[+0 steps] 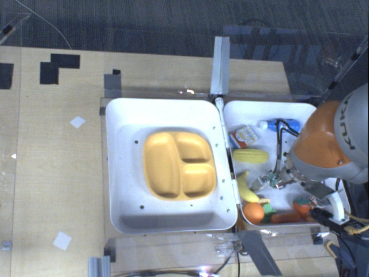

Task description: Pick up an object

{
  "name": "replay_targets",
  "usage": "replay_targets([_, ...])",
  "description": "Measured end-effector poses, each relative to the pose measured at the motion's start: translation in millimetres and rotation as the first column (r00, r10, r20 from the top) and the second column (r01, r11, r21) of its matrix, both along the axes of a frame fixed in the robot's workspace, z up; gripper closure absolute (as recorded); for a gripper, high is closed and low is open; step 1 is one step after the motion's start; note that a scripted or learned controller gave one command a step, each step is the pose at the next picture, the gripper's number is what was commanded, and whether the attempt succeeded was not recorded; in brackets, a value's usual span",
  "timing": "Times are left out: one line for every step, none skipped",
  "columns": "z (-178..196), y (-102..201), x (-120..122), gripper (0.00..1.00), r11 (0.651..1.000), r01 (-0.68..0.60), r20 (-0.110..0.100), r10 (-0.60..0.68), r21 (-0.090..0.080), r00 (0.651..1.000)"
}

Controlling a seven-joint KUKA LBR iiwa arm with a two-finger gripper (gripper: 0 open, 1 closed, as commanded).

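The arm (323,140) is in over the right bin (271,109) now, wrist low among the toys. Its gripper (275,180) sits just beside the banana (248,189), with the corn cob (251,156) a little above it and the orange (252,212) just below. The tooling is small and cluttered from this angle, so whether it is spread or closed cannot be told, and nothing can be seen in its grasp. The left bin (124,154) carries a yellow divided tray (179,165), well apart from the action.

Best candidate looks to be the banana (closest, and lying fairly free). To do this well, the arm should centre over the fruit's middle, line the grip across its narrow width, descend straight, and close before lifting. Crowding is the risk: the orange touches the banana's lower end.
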State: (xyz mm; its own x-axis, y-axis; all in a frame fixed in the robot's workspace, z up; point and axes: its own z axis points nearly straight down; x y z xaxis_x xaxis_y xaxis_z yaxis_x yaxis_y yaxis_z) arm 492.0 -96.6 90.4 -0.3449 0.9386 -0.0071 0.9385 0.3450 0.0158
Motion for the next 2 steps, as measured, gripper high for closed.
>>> replay_targets([0.0, -0.2, 0.0, 0.0, 1.0, -0.001, 0.0, 0.001, 0.0, 1.0])
replay_targets([0.0, -0.3, 0.0, 0.0, 1.0, -0.001, 0.0, 0.001, 0.0, 1.0])
